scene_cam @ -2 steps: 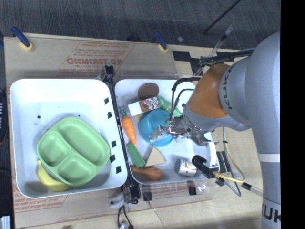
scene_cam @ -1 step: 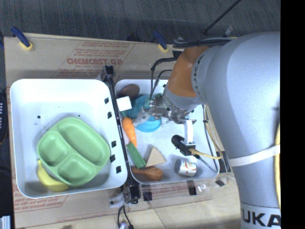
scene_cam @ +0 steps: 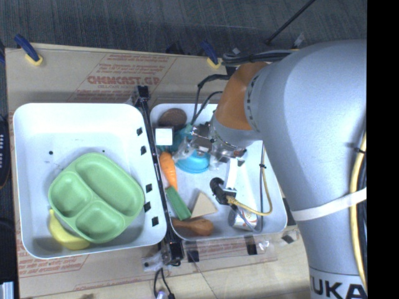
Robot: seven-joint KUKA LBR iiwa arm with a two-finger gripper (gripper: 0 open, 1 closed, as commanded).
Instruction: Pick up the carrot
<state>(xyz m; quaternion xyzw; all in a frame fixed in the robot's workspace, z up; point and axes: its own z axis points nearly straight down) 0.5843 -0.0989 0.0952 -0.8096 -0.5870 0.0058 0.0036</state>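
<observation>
The carrot [scene_cam: 168, 169] is a short orange piece lying against the left wall of the right bin [scene_cam: 274, 212], pointing toward the front. My gripper [scene_cam: 198, 143] hangs over the middle of that bin, just right of the carrot and above a blue cup [scene_cam: 194, 161]. The arm's wrist and orange band cover the fingers from above. Nothing shows the carrot between them.
Around the carrot lie a white cube [scene_cam: 164, 136], a brown round item [scene_cam: 174, 116], a green stick [scene_cam: 177, 203], a tan wedge [scene_cam: 202, 204] and a brown sausage-like piece [scene_cam: 195, 227]. The left bin [scene_cam: 37, 120] holds a green divided plate [scene_cam: 96, 195] over a yellow item [scene_cam: 62, 235].
</observation>
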